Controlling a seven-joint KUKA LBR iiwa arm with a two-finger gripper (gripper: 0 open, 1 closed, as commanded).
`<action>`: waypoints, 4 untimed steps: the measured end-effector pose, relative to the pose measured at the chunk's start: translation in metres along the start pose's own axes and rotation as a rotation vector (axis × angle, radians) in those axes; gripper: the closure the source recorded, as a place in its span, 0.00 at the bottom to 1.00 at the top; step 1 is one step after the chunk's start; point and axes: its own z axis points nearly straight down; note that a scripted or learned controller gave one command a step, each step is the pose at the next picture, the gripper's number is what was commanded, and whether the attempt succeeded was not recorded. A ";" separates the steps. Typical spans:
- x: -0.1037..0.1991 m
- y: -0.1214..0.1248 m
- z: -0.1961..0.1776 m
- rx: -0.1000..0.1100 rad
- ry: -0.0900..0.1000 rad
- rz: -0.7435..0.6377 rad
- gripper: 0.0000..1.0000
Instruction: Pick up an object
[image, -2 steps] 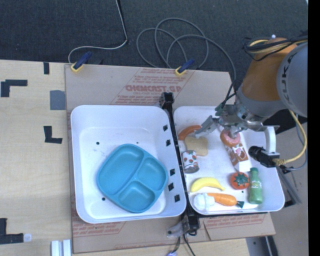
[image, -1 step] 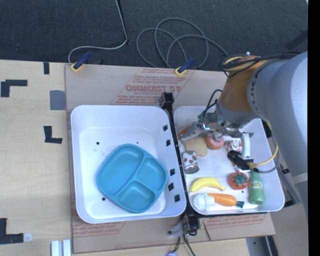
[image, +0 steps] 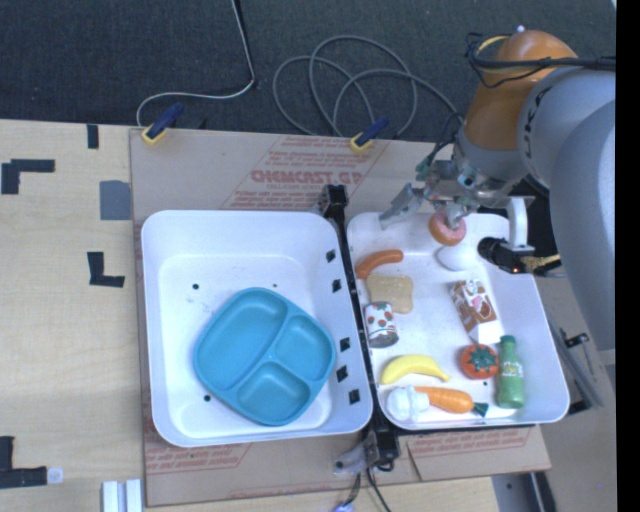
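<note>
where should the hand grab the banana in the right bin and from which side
Judging by its pose, grip the banana across its thick middle, coming straight down from above. It lies flat on the right bin floor, curved ends pointing down-view, so fingers could close across its narrow width. The carrot lies close below and the small can just above, so a low side approach looks crowded.

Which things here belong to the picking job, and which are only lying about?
Belong to the job:
hand
peach just under the hand
hot dog
banana
carrot
green bottle
right bin

Lying about:
blue plate in the left bin
cables
clamps
</note>
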 end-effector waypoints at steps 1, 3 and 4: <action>-0.056 -0.081 0.034 0.018 0.001 0.010 0.00; -0.057 -0.108 0.095 0.006 -0.002 0.002 0.00; -0.061 -0.104 0.079 -0.008 -0.011 0.004 1.00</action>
